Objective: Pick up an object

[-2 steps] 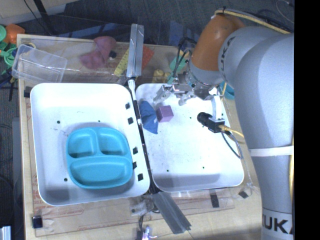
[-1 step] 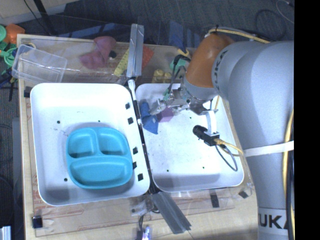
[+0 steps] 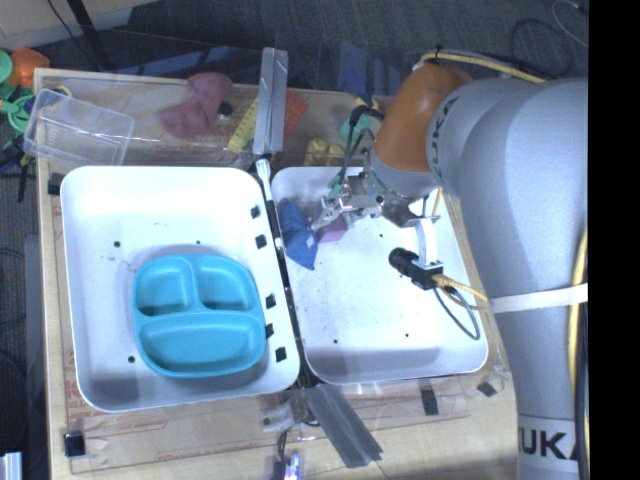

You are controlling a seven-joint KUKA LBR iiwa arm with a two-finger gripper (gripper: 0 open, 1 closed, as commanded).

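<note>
The gripper (image 3: 333, 208) hangs low over the right bin (image 3: 385, 328), in the part of that bin at about 10 o'clock, close to the wall that it shares with the other bin. I cannot tell from this slanted view whether the gripper is wide or narrow, and nothing shows clearly inside it.

Just beside it, at about 8 o'clock, lies a crumpled blue object (image 3: 298, 236) against the bin wall. A small purple piece (image 3: 335, 230) is at about 6 o'clock of the gripper, very near or touching it; which one, I cannot say.

I judge that the step in hand is the approach or the grasp itself, not yet the lift, because both things seem to rest on the bin floor. The next move calls for closing on one of them and rising straight, and the near wall leaves little room on the 9 o'clock side.

Farther out, the left bin (image 3: 100, 228) holds a light blue divided tray (image 3: 200, 313), well apart from the gripper. Both bins stand on the surface (image 3: 200, 436).
</note>
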